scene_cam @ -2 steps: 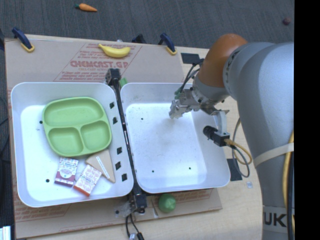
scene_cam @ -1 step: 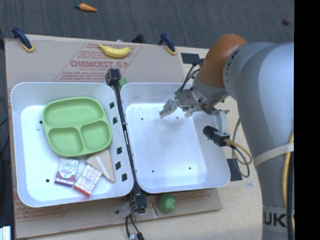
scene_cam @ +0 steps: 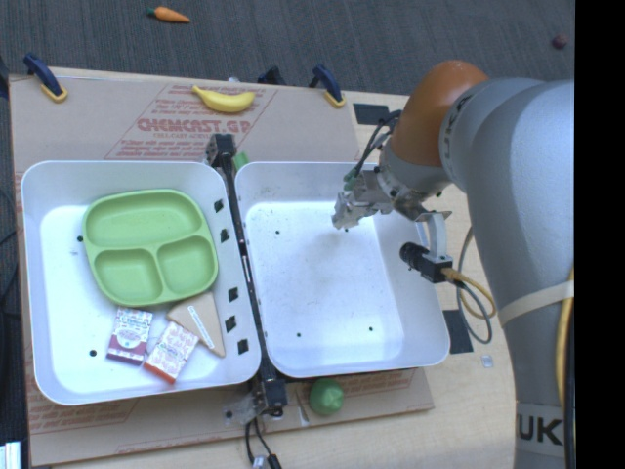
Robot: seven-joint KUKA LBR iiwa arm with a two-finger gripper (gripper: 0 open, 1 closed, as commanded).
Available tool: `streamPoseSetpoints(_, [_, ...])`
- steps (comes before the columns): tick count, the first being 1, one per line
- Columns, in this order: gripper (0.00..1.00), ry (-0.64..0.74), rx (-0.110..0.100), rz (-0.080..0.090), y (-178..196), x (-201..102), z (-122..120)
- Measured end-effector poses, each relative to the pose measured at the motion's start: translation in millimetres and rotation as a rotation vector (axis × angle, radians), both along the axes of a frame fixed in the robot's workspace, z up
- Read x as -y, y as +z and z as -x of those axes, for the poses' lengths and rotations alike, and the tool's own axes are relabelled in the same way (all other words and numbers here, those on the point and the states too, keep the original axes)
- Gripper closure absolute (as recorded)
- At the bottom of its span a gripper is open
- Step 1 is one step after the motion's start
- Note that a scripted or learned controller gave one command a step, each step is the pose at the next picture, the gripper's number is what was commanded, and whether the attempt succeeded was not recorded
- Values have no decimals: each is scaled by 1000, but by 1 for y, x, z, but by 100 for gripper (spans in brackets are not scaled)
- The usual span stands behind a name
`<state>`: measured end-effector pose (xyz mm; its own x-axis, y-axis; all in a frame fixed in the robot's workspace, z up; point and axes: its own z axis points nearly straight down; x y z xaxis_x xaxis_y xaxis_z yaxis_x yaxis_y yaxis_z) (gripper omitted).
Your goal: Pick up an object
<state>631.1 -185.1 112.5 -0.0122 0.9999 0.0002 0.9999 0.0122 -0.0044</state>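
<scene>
Bins are sitting side by side on your bench, two of them, both shallow and white. Your left bin (scene_cam: 39, 291) is holding one green divided plate (scene_cam: 149, 244) with three compartments, and below it you are looking at three small items: two red-and-white packets, one (scene_cam: 130, 335) lying just left of the other (scene_cam: 172, 351), and one tan wedge-shaped piece (scene_cam: 198, 328) lying just right of them. Any of these could serve as your object to pick up, and all are lying in the left bin, well apart from the arm.

Your right bin (scene_cam: 430, 335) is showing its bare white floor. One grey arm with its orange band (scene_cam: 439, 106) is reaching in from the right, and its gripper (scene_cam: 344, 215) is hanging over the upper part of the right bin, near the back wall. You cannot tell how the tips are standing; they are too small and dark against the wrist, and nothing is showing between them.

Outside the bins you are seeing one yellow banana (scene_cam: 225, 97) lying on the cardboard behind them, one green ball (scene_cam: 327, 396) sitting at the front edge, one orange carrot (scene_cam: 171, 14) lying on the carpet beyond the bench, and three blue clamps along the back edge of the board.
</scene>
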Motion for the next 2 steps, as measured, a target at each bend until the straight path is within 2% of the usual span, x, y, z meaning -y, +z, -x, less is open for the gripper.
streamPoseSetpoints(1, [0, 0, 0, 0, 0, 0, 0])
streamPoseSetpoints(2, [0, -7, 4, -1, 6, 25, -26])
